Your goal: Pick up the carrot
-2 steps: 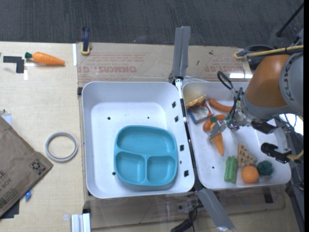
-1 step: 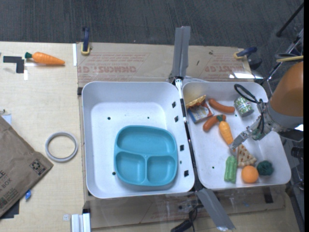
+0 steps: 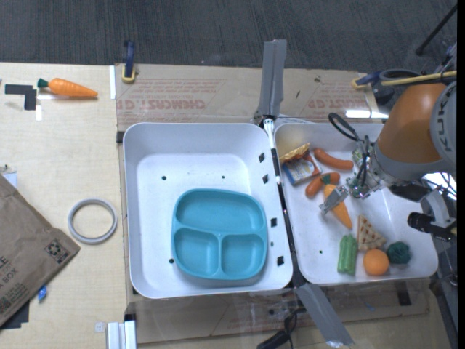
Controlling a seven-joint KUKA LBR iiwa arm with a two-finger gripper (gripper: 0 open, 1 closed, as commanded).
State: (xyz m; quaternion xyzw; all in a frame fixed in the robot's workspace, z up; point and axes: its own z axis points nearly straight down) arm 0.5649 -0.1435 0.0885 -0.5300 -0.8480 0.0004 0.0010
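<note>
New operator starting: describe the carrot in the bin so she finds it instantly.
Look in the right white bin, mid-floor, under the gripper. The carrot is a short orange cone lying slantwise, more tapered than the sausage above it and unlike the round orange lower down.

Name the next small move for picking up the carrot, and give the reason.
Probably a short descent with the end effector centred along the carrot. The end effector sits right over the carrot in the right bin, and a sausage lies close beside it, so a careful, aligned approach seems wise.

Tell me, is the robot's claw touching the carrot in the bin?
Cannot tell. In the camera view the gripper sits right over the carrot in the right bin, overlapping it, but the slanted look-down hides whether it presses on it or hangs above.
</note>
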